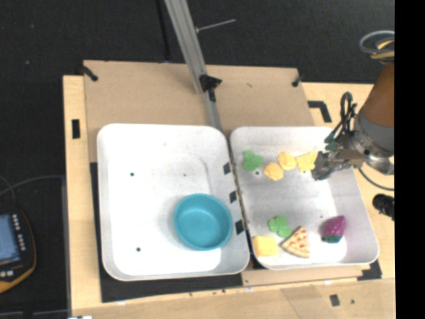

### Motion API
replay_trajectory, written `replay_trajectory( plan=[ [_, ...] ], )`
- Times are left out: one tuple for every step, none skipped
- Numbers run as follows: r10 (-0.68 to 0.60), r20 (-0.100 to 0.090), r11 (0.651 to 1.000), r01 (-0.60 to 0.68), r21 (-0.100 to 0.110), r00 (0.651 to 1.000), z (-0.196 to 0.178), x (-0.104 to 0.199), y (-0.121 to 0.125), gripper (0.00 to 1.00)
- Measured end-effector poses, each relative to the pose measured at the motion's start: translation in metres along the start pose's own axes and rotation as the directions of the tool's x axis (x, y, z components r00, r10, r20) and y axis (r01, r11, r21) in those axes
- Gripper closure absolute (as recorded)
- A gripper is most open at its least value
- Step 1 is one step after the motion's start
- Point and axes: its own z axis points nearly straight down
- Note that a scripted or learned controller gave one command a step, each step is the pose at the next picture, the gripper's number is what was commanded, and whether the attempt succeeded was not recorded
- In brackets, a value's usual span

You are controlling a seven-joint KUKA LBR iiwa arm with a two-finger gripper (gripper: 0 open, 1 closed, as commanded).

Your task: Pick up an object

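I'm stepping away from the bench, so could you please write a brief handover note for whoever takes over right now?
End effector: low over the right bin's upper right area, beside a yellow toy piece; grip state unclear.
Right bin: green piece, two more yellow pieces, green piece, yellow block, pizza slice, purple piece.
Left bin: blue bowl.
Done: nothing visibly lifted. Left: grasp and lift one object.

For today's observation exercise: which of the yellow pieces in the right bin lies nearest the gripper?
The yellow piece at the row's right end, beside the gripper; the other two sit further left.
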Motion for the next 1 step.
replay_trajectory(
  plan=[
    [-0.001, 0.0, 1.0, 0.001, -0.003, 1.0, -0.0319, -0.0009, 0.0016, 1.0]
  ],
)
